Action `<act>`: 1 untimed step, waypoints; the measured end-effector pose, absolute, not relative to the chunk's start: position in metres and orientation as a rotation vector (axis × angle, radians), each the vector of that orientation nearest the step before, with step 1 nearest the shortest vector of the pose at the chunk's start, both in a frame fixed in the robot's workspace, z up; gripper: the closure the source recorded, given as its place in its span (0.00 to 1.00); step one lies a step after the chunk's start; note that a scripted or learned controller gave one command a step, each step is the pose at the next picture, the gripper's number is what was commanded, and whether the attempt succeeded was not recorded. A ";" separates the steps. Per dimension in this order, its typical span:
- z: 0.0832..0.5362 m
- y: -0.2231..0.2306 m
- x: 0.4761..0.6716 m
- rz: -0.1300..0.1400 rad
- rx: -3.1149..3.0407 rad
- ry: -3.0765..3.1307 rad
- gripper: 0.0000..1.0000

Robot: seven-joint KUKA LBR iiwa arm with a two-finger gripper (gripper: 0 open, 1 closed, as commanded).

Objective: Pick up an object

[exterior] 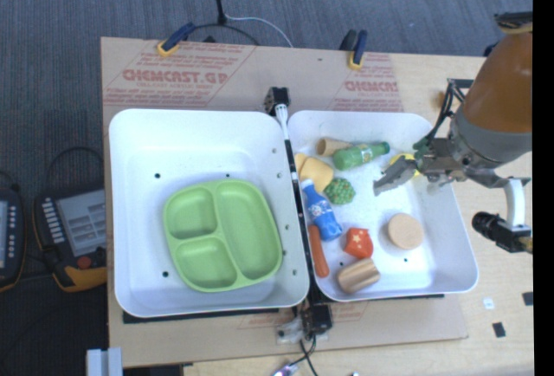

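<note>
Left bin (138,149): a green divided plate (223,233), nothing else. Right bin (450,244): every toy at rest on the floor — blue bottle (321,214), orange carrot (318,255), yellow piece (315,171), green broccoli (339,190), green bottle (359,155), red strawberry (357,242), tan bread roll (358,274), round tan disc (404,230). Further right, gripper (395,177) above bare floor, near the green bottle and the disc, touching neither. Jaws parted by the look of it, nothing between them. Judged barely begun: no target reached, descent, closing and lift all left. Hard to make out: exact fingertip spacing, height above the bin floor. Arm cut off at the right edge.
</note>
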State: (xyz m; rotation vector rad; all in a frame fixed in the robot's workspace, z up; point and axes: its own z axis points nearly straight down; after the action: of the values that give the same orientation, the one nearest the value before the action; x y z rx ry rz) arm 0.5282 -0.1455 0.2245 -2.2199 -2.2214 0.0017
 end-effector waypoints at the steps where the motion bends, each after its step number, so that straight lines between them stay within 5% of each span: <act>1: 0.100 -0.108 0.527 0.004 -2.408 -2.014 0.00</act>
State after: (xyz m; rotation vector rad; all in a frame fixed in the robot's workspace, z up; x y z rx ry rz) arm 0.5269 -0.1081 0.1005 -2.4078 -2.0144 0.0040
